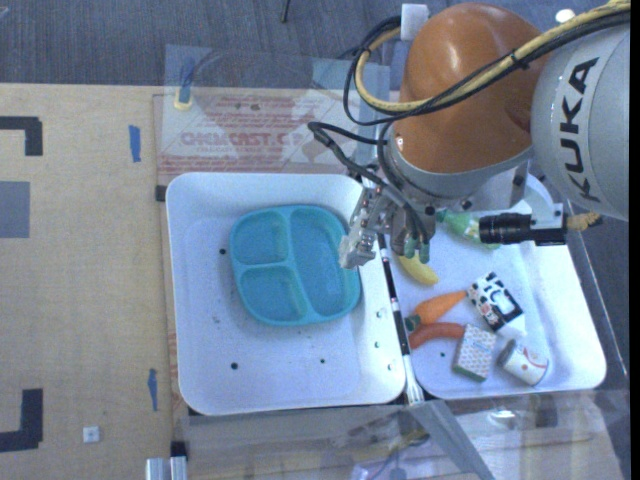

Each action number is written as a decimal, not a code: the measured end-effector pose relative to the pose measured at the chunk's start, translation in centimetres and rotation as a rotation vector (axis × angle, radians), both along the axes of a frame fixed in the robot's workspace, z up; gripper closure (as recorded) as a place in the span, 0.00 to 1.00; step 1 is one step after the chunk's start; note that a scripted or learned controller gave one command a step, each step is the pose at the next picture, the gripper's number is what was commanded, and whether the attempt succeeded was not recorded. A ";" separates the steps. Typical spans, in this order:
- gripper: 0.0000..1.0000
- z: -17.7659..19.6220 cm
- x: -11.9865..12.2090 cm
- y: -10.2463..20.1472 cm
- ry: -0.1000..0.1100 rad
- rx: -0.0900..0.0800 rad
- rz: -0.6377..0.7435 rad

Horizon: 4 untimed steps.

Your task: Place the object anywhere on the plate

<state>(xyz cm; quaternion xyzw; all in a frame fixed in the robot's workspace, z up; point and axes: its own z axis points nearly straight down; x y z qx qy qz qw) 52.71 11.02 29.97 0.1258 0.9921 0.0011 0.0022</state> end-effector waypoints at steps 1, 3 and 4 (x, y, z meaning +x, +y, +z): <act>1.00 -15.3 -4.7 2.0 0.003 0.000 -0.038; 1.00 -15.0 -4.9 11.7 0.001 0.001 0.030; 1.00 -1.7 -4.7 7.7 0.001 0.000 -0.055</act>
